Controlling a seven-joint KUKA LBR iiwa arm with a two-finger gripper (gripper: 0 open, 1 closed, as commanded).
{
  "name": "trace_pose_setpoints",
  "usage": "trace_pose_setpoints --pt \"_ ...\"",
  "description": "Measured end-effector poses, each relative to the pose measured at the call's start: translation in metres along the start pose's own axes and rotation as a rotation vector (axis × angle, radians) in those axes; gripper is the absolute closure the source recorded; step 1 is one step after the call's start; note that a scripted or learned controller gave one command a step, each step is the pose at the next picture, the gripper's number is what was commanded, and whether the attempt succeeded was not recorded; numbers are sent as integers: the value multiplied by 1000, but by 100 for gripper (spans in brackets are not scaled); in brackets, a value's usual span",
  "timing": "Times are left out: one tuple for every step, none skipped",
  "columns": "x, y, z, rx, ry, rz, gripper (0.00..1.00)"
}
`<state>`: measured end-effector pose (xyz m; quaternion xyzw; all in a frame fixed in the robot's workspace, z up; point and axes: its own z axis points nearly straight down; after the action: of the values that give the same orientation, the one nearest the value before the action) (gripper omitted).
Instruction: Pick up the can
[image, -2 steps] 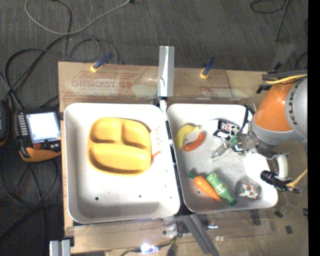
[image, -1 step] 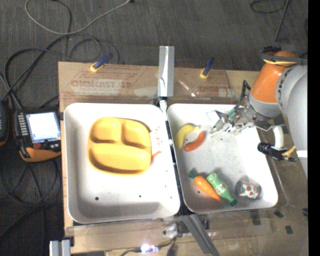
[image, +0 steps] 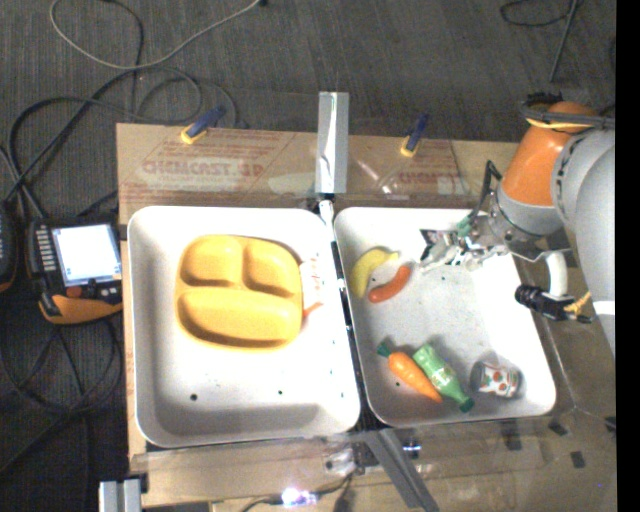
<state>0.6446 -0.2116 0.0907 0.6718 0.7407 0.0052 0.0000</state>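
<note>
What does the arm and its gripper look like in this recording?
The pale grey, rounded arm carries a glossy orange band above the wrist. Its small metallic two-finger gripper is dark and silvery, with thin dark cables alongside. A dark fitting with a yellow-tipped part sits below the arm.

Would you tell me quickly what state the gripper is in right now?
Gripper: open, holding nothing, over the right bin, far from the can.

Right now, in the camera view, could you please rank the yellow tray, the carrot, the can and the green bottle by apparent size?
1. Yellow tray, clearly largest.
2. Carrot and green bottle: too alike to rank.
3. Can, smallest.
</note>
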Motion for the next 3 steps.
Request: trace_pose_setpoints --pt "-3 17 0 60 17 84 0" --pt "3 -57 -2 -7 -1 -69 0" --pt "-7 17 -4 36 13 -19 0"
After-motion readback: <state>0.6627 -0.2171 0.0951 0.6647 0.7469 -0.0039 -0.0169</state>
